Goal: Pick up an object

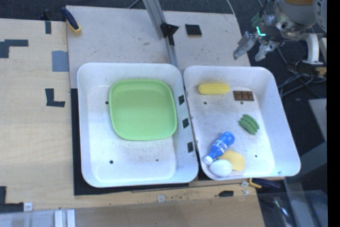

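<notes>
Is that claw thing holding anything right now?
No. The gripper hangs open above the right bin's far corner, with nothing between its fingers.

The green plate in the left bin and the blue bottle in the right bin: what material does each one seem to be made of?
The green plate looks like moulded plastic with a matte finish: one even pale green colour, rounded corners, a soft raised rim. The blue bottle also seems plastic, glossier, with a light highlight along its body and a white cap; at this size, coated material cannot be ruled out.
</notes>
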Available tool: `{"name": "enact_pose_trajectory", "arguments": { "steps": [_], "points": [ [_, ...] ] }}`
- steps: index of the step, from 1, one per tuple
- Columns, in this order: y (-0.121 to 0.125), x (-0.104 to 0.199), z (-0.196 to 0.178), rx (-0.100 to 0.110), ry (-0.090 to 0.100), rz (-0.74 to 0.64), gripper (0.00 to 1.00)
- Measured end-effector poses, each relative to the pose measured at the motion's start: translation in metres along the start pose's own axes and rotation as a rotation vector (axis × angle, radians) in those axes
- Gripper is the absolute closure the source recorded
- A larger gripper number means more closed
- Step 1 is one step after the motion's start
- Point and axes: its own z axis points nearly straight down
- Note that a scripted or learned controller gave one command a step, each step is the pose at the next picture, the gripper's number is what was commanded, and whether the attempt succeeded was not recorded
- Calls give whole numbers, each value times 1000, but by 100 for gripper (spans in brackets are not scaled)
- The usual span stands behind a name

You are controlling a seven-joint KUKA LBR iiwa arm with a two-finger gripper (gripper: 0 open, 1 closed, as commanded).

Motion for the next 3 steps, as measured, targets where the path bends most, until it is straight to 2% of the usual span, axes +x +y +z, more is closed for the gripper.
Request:
{"name": "enact_pose_trajectory", "arguments": {
  "steps": [1, 3],
  "points": [
    [0, 0, 0, 0, 0, 0, 0],
    [10, 3, 89, 4, 0, 0, 0]
  ]
}}
